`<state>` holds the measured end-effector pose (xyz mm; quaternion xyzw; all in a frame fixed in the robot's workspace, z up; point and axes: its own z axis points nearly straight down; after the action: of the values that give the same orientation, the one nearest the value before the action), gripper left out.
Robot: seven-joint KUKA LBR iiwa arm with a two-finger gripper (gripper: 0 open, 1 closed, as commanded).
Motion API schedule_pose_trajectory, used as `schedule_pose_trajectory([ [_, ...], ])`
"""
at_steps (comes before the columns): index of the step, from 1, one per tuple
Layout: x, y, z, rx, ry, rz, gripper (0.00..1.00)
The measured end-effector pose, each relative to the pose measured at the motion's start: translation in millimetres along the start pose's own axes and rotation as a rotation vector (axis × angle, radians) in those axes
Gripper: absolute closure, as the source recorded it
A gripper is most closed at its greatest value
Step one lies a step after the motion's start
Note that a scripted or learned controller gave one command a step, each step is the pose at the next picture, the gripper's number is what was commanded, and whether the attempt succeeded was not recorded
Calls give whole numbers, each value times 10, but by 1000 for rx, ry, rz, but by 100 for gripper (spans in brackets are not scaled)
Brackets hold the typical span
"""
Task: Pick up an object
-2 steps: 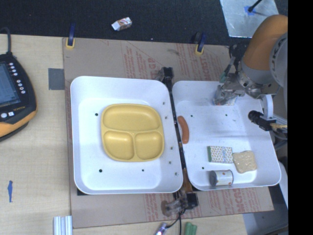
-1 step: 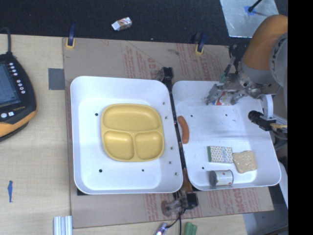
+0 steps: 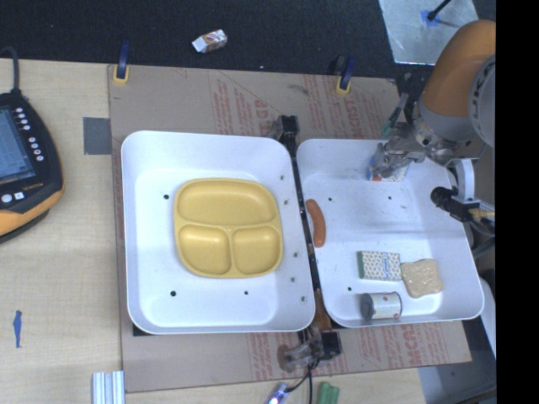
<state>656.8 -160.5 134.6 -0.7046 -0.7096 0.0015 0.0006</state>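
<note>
Currently four candidate items lie in the right bin (image 3: 455, 310). A sausage (image 3: 316, 222) sits against the bin's left wall, lengthwise near-to-far. A small green-and-white packet (image 3: 379, 264), a pale sponge-like block (image 3: 421, 277) and a short can (image 3: 381, 305) on its side cluster in the near part, the packet and block just beside each other, the can nearer still.

Handling, as judged: all look light. The sausage is probably smooth and rounded; take it across its narrow middle. The can may roll; grip along its axis, across the curved sides. The block should squash, so it forgives a hard close. The packet lies flat and offers little edge.

The left bin (image 3: 139, 225) holds a yellow divided tray (image 3: 227, 225).

Arm pose: the gripper (image 3: 389, 165) points down at the far part of the right bin, well apart from all four items. Finger state: cannot tell; the tips blur into something small and coloured there.
</note>
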Motion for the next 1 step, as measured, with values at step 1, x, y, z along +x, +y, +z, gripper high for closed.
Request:
schedule_pose_trajectory([
  [1,535,-584,-430,0,0,1,100],
])
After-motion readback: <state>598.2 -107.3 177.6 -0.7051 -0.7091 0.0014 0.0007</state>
